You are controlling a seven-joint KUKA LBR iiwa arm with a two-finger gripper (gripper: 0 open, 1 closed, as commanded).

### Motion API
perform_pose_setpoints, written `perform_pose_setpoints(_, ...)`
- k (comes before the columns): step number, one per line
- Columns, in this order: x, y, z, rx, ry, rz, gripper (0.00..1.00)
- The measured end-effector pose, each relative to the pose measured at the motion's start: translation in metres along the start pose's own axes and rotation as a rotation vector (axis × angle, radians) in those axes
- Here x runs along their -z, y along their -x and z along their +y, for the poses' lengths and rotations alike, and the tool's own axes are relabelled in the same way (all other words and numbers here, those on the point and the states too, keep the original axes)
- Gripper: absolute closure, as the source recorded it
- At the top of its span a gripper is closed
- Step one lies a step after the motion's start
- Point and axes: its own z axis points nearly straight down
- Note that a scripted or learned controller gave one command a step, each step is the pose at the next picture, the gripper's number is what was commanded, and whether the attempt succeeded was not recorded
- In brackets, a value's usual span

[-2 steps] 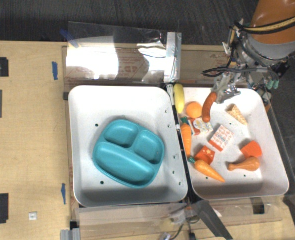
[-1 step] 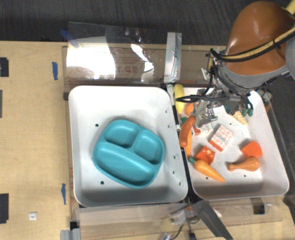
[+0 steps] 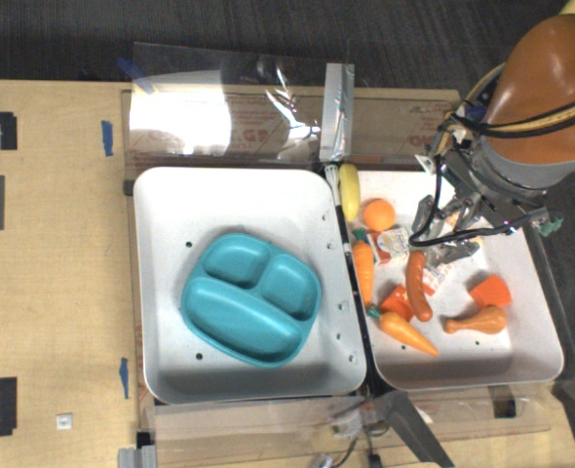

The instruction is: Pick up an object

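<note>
From above, the arm (image 3: 546, 96) leans in from the right, its orange band bulging over the far corner of the right bin (image 3: 541, 354). The gripper (image 3: 455, 234) hangs low over that bin's back half, tangled in cables and bright metal, and I cannot tell how it stands or whether anything is caught in it.

Just beside the gripper, toward the left bin, lies a small white packet with red print (image 3: 395, 243), and past that an orange ball (image 3: 377, 213). Further the same way, along the wall between the bins, a yellow banana-like piece (image 3: 349, 191) points to the back and a slim carrot (image 3: 364, 269) lies below it. Right under the gripper, toward the front, a reddish-brown sausage (image 3: 418, 286) lies lengthwise, its upper end close to the tool. Beside the sausage's lower end sits a small red-orange piece (image 3: 397, 302), touching a second carrot (image 3: 406, 332) nearer the front edge. To the arm's side of the gripper and forward, an orange block (image 3: 490, 290) rests just above a tan drumstick (image 3: 478, 321).

Well apart from the gripper, the left bin (image 3: 171, 213) carries a teal divided plate (image 3: 251, 296), lying flat near its middle. Both bins sit on the desk (image 3: 54, 281), with a clear plastic sheet (image 3: 229, 110) behind them.
</note>
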Motion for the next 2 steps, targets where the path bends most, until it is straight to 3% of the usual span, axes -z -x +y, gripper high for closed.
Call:
perform_pose_setpoints(1, -0.004, -0.007, 0.041, -0.232, 0.002, 0.000, 1.00)
perform_pose_setpoints(2, -0.032, 0.014, 0.079, -0.093, 0.002, 0.000, 1.00)
